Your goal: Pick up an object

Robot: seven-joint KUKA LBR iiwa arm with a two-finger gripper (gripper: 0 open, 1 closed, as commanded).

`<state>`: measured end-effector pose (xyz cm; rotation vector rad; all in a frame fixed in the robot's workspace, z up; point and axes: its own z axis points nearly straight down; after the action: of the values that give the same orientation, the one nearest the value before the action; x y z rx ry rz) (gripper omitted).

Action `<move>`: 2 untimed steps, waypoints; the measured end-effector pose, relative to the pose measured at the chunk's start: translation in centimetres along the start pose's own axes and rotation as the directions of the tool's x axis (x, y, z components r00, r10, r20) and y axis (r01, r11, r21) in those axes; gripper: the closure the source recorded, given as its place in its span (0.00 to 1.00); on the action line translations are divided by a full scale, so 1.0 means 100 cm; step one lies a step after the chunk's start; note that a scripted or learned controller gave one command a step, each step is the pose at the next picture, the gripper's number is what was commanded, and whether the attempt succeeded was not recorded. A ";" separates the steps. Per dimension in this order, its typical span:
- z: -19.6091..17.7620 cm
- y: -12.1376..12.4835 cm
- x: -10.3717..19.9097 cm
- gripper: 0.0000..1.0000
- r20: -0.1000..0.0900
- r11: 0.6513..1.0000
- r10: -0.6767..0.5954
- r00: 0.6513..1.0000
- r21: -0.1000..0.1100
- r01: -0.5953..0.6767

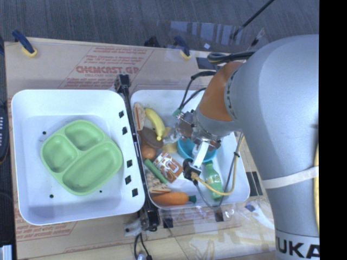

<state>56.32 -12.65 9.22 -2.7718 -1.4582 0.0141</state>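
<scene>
My gripper hangs low over the middle of the right bin, just right of a yellow banana. Nothing is visibly held in it. Under the wrist sits a blue bowl. Left of the bowl lie a brown round piece, an orange ball and an orange-and-white snack packet. A green stick lies beside the packet. A carrot rests along the bin's front wall, and a green bottle lies at the front right.
The left bin holds a green divided plate. A bread-like piece leans on the right bin's left wall. The grey arm covers the right bin's right side. Brown cardboard lies behind both bins.
</scene>
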 end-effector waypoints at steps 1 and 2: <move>-0.012 0.002 0.001 1.00 0.001 1.000 -0.011 1.000 0.001 0.011; -0.011 0.001 0.001 0.00 0.002 1.000 -0.012 1.000 0.003 0.012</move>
<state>56.44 -12.60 10.29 -2.7612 -1.4734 0.0186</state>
